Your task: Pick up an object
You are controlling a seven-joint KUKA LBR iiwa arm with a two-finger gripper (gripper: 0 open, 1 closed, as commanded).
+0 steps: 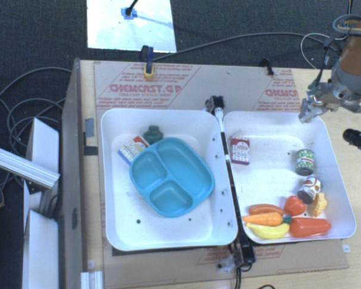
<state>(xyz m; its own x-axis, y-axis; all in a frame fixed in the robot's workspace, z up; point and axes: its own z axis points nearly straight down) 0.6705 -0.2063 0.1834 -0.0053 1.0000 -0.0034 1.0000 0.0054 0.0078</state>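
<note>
Above the right bin's (340, 179) far corner hangs the gripper (310, 109), holding nothing I can see, its opening unclear, apparently poised to descend on the can (305, 161) just below.

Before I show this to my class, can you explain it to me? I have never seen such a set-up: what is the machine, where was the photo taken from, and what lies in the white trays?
The picture comes from one camera fixed above a bench, looking down at a slant. The machine is a robot arm reaching in from the right; its gripper hangs over the far corner of the right tray and holds nothing. That tray contains a small red box, two little cans and a heap of toy food at the near edge. The left tray contains a blue divided plate, a small carton and a dark green thing. Its job is to pick up one object.
</note>
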